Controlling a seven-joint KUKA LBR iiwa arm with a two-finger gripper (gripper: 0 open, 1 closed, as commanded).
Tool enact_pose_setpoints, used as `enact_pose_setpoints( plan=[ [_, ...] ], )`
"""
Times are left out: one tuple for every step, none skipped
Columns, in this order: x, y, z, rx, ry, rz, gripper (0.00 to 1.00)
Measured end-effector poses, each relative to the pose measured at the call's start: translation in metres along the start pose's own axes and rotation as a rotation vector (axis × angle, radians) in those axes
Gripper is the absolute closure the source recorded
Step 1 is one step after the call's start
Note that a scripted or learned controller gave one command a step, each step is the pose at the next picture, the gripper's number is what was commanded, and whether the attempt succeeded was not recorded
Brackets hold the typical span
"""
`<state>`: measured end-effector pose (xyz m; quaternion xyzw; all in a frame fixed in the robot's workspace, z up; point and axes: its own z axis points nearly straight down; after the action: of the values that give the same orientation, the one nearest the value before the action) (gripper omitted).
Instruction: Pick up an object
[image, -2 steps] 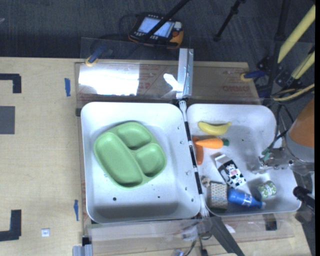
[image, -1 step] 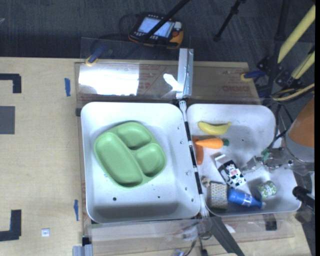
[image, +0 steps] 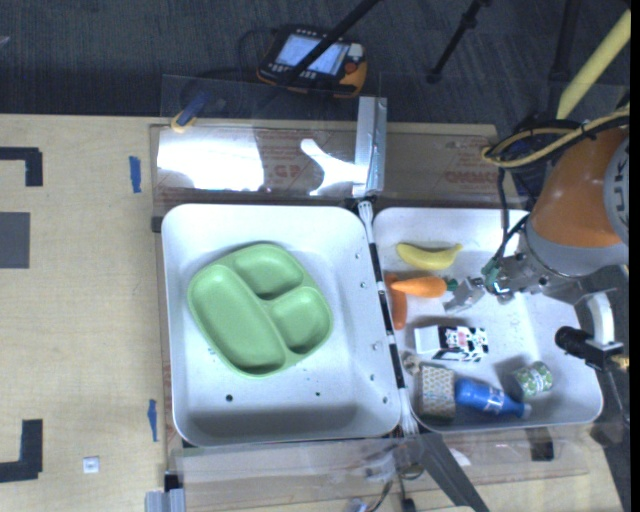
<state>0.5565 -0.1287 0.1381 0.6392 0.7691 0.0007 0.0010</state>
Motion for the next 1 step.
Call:
enact_pose_setpoints(
  plan=[
    [0.0232, 0.0616, 0.0466, -0.002, -0.001, -0.181, 0.0]
  ],
)
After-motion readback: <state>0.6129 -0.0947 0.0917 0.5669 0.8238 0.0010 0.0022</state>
